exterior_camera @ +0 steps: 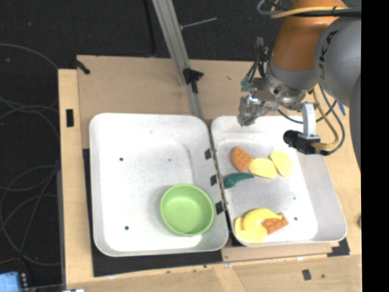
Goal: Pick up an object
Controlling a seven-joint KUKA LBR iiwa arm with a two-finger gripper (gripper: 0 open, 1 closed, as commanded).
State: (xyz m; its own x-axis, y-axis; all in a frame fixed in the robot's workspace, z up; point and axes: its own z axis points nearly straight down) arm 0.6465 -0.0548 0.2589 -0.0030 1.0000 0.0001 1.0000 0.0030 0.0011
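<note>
The tool (pixel 248 115) is seen at the upper edge of the right white bin (pixel 322 190); whether it is open cannot be told. Yellow, orange and teal plastic pieces (pixel 262 167) are scattered lower in that bin, while a round green plastic bowl (pixel 187 209) is set in the left white bin (pixel 134 163).

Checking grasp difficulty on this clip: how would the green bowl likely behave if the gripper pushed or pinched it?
The green bowl looks like thin plastic, so probably light and stiff. Upright with a wide rim, it would likely slide rather than tip. Its smooth wall may slip.

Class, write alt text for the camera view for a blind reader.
The gripper hangs over the right bin's far edge, above orange, yellow and teal toy pieces. A green bowl sits in the left bin.
</note>
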